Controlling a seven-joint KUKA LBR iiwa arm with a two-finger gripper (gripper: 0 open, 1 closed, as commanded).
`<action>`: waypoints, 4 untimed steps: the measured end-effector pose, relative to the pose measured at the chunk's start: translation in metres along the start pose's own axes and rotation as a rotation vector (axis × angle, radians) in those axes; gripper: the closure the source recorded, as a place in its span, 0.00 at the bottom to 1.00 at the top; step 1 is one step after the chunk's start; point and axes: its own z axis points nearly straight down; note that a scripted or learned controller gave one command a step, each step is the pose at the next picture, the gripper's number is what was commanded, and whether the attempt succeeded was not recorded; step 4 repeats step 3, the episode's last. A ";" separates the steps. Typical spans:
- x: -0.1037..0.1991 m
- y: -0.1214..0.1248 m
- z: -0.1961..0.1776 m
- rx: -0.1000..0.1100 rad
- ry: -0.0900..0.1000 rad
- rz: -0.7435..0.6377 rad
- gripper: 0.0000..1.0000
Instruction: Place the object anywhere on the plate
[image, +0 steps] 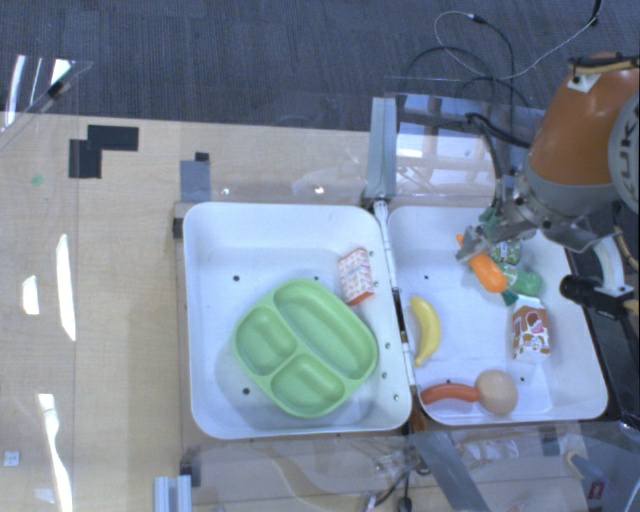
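A green divided plate (305, 346) lies in the left bin (210, 300), toward its front. My gripper (497, 238) hangs over the back of the right bin (580, 400), under the arm's orange band. Right beneath it lies an orange carrot (487, 272), with a green item (522, 284) beside it. I cannot make out whether the carrot is touched or gripped. The same bin holds a yellow banana (426, 328), a red and white carton (529, 333), a red sausage (449, 394) and a beige round object (496, 391).
A small red and white packet (354, 275) rests in the left bin by the divider, just behind the plate. A raised wall (393, 300) separates the two bins. Cables run behind the right bin near the arm.
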 end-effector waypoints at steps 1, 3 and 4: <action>0.081 0.002 0.025 0.003 0.002 0.128 1.00; 0.128 0.004 0.049 0.003 0.002 0.130 0.00; 0.128 0.004 0.049 0.003 0.002 0.130 0.00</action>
